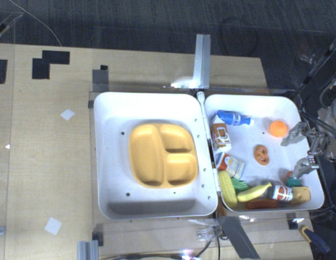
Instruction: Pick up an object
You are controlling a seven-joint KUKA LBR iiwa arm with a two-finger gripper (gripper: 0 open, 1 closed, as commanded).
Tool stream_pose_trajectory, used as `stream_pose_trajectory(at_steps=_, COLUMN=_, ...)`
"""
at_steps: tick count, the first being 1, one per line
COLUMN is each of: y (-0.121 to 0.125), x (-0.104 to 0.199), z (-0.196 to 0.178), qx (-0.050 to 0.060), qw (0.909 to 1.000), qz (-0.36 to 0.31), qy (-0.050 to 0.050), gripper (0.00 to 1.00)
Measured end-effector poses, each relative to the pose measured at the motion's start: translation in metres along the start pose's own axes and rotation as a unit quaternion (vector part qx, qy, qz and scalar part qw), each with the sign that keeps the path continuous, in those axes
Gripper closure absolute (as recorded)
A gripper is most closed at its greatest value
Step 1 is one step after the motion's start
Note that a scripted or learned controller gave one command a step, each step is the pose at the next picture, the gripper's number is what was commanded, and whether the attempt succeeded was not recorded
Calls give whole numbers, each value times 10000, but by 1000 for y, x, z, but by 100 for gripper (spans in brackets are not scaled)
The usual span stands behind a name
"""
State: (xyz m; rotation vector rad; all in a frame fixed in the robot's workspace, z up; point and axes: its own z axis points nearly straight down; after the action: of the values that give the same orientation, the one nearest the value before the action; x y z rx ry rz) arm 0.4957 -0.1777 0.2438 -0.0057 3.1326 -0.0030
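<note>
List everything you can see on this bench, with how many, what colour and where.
Bins: 2, white, side by side on bench.
Divided tray: 1, yellow, left bin.
Bottle: 1, blue, right bin, far side.
Ball: 1, orange, right bin, far right.
Pretzel: 1, brown, right bin centre.
Can: 1, brown and white, right bin, left wall.
Corn cob: 1, yellow, right bin, near left.
Banana: 1, yellow, right bin, near wall.
Gripper: 1, grey, open, over right bin's right edge.

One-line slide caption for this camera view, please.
Open gripper at the right bin's right edge; orange ball and bottles nearby, yellow tray in left bin.
</note>
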Motion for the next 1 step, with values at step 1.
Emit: stream_pose_trajectory(at_steps=1, y=-15, x=-7, z=124, qx=55, qw=9997, qz=164, qy=-164, gripper=0)
